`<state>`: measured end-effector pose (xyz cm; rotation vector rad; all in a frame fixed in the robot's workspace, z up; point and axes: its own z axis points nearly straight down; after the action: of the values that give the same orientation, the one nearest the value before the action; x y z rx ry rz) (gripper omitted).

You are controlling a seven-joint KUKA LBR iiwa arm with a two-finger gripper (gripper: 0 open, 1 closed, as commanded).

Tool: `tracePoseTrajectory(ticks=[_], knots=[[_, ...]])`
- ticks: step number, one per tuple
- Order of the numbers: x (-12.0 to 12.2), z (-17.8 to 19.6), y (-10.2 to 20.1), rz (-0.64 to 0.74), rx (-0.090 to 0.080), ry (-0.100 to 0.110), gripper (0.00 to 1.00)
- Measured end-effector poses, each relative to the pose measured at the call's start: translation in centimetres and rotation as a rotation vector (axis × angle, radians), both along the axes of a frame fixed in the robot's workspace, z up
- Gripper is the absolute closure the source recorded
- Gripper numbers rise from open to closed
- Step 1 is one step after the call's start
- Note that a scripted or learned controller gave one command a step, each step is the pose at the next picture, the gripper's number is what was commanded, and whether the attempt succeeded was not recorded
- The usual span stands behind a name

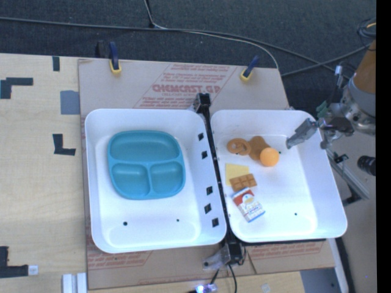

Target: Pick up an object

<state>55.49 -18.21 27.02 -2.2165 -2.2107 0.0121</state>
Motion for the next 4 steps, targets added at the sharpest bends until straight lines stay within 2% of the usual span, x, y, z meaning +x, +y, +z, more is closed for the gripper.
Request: tracePoseTrajectory(ticks=[1,2,4], knots=[[0.2,0.7,0.1,0.004,-0.002,-0.012,0.00],[0.8,-5.3,0.2,0.004,-0.002,-0.009,0.00],[-0.9,-17.5,1.4,0.003,-0.001,-0.006,0.00]])
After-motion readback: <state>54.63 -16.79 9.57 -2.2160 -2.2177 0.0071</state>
